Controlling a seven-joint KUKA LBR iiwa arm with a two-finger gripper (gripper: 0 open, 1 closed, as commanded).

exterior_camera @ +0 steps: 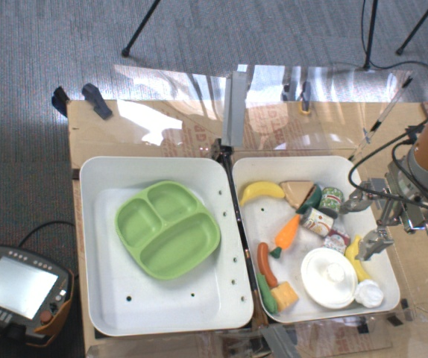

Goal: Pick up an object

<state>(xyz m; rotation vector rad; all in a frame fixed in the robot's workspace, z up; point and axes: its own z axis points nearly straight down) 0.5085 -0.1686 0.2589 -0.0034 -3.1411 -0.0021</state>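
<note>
The right bin holds several toy foods: a banana, a bread slice, a green can, a small labelled can, a carrot, a sausage, an orange cube, and a white round dish. A yellow piece lies by the bin's right wall. My gripper hangs over the bin's right side, open, with one finger near the green can and the other above the yellow piece. Nothing sits between its fingers.
The left bin carries a green divided plate. A teach pendant lies on the floor at the lower left. Black clamps sit on the bench's back left corner. Tripod legs stand behind the bench.
</note>
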